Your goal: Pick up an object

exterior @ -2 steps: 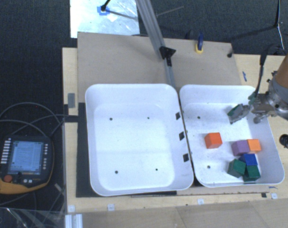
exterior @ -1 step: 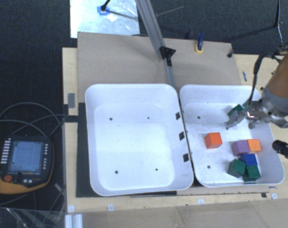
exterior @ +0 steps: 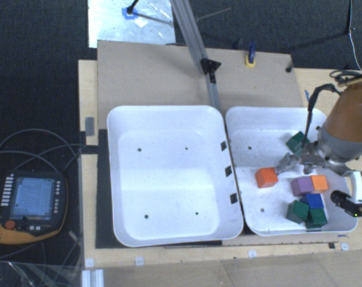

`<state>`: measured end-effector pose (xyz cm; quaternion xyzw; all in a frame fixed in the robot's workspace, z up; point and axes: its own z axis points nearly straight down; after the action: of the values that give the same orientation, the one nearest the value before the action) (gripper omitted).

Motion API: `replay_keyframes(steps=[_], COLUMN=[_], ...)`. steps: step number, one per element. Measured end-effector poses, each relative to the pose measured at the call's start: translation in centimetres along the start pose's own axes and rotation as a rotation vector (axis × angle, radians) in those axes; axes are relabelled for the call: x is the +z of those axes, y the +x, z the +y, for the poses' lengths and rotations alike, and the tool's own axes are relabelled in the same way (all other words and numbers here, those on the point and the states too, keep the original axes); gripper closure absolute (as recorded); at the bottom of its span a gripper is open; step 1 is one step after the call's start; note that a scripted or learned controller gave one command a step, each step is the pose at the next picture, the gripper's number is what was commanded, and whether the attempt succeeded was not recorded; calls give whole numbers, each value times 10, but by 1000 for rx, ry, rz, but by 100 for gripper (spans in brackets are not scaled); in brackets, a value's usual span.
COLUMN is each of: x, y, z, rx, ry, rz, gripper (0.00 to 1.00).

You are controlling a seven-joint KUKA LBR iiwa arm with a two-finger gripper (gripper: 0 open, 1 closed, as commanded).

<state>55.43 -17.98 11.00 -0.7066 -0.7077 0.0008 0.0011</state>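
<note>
Off to the far left, a teach pendant (exterior: 29, 207) lies on the floor, its screen too small to read. Next comes the left bin (exterior: 169, 118), with wide bare floor out to every rim. Past the shared edge, the right bin (exterior: 252, 124) is open on its near-left half; an orange block (exterior: 266, 177) sits mid-floor, apart from the clustered blocks at the right wall. Just beside it, the gripper (exterior: 287, 162) hangs with fingers spread, grasping nothing.

Bench (exterior: 88, 160) bears two white bins (exterior: 169, 172), seemingly cardboard-backed.
</note>
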Motion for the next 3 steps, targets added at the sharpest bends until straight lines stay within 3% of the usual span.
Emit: replay_keyframes(steps=[1, 3], x=[-14, -133], y=[0, 0], z=[2, 6], rx=[-3, -4], ry=[-7, -12], rz=[-1, -3], gripper=[100, 100])
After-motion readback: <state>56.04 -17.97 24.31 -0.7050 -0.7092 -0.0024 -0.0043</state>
